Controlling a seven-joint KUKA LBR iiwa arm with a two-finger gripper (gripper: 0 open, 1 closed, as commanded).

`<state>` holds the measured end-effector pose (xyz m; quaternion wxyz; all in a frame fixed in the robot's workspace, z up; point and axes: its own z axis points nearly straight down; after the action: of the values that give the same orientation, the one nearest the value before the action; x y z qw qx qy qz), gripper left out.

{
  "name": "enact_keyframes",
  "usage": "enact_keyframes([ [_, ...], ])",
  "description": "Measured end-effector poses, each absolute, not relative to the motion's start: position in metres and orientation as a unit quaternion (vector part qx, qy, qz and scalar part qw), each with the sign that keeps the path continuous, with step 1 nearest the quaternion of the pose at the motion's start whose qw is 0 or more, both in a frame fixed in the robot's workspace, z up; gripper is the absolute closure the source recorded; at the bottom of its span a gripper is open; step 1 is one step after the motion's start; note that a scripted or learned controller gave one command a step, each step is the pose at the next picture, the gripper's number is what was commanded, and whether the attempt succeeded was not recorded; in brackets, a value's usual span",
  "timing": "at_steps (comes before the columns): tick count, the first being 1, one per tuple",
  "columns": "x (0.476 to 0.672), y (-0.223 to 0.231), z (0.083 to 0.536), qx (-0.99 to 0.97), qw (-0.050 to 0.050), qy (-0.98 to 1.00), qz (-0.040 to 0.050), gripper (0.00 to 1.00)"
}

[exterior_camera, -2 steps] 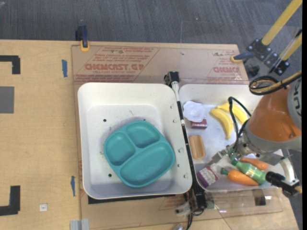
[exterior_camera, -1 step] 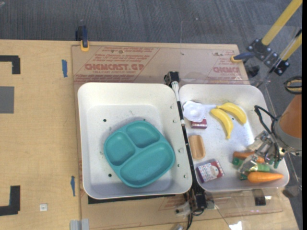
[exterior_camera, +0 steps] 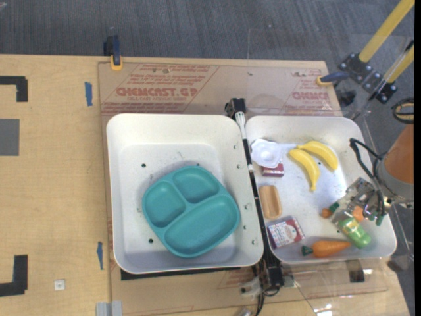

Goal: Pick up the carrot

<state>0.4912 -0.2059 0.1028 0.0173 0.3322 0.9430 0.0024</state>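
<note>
Hovering: end effector (exterior_camera: 366,203) over the right bin's (exterior_camera: 355,129) near right part
Fingers: cannot tell
Carrot (exterior_camera: 327,247): lying flat, below-left of end effector, apart
Green bottle (exterior_camera: 356,233): just beneath end effector

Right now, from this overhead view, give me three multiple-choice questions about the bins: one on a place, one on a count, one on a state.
1. Where does the carrot lie?
A. On the teal plate
B. Near the front edge of the right bin
C. On the bench outside the bins

2. How many bananas are in the right bin?
A. Two
B. Four
C. None

3. What is on the teal plate?
A. The carrot
B. A banana
C. Nothing

Answers: B, the carrot lies by that bin's front wall; A, two yellow bananas lie together; C, all three compartments are bare.
</note>
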Motion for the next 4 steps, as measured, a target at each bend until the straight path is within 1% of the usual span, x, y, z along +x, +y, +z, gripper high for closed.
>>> enact_keyframes([
  [1,0.490,-0.129,0.201,0.318,0.007,0.948,0.0021,1.00],
  [2,0.488,-0.132,0.198,0.320,0.003,0.947,0.0006,0.00],
  [3,0.568,-0.110,0.095,0.237,0.007,0.972,0.0010,0.00],
  [4,0.490,-0.183,0.090,0.173,0.016,0.985,-0.0013,0.00],
])
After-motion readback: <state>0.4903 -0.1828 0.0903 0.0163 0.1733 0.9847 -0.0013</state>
